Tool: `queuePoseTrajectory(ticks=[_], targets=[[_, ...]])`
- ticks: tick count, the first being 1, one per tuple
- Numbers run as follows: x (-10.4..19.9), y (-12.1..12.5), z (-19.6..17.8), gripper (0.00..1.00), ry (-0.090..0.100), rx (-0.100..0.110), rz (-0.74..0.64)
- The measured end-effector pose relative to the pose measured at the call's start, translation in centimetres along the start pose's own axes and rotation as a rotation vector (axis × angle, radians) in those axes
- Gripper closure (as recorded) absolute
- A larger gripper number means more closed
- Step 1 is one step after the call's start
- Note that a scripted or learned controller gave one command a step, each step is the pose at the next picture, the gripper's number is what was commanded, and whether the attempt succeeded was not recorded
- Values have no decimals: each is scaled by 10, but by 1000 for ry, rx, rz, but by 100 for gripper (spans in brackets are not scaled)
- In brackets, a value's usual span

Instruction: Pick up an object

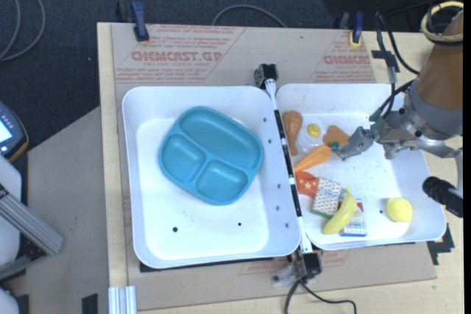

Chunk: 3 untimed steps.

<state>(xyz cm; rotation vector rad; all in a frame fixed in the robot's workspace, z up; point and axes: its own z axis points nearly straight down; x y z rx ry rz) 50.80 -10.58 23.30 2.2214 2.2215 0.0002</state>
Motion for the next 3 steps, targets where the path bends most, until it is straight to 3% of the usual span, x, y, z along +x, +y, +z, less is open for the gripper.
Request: queuePoseTrajectory(ticks=[1,2,3], targets=[[-7,-31,147,0,4,6,5],[-7,-26,129,100,0,-8,1],[78,-7,44,100,3,-10,-12]])
